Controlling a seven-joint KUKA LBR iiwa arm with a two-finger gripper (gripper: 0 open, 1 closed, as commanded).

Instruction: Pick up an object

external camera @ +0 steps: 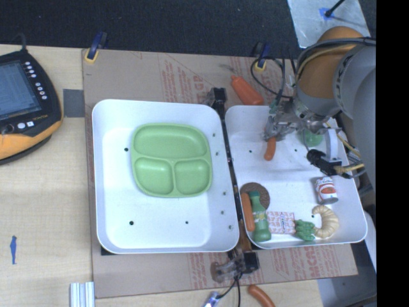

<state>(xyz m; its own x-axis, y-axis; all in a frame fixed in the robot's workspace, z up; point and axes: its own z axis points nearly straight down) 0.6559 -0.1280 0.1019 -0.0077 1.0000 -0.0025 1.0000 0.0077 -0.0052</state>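
Observation:
My gripper (275, 135) hangs over the back left part of the right bin (291, 181). A small orange sausage-shaped piece (270, 150) points down from its fingertips, its top end pinched between them, so the gripper is shut on it. Further forward in this bin lie a green bottle (260, 220), a brown disc (254, 192), a thin orange stick (246, 211), a white and red packet (280, 222), a green toy (305, 230), a croissant (328, 220) and a red and white can (326, 189).
The left bin (108, 171) holds a green divided plate (171, 158). An orange carrot (246, 90) lies outside behind the bins, and another orange piece (262, 294) lies in front. A teach pendant (25, 104) sits at far left. The arm (332, 69) covers the right bin's back right corner.

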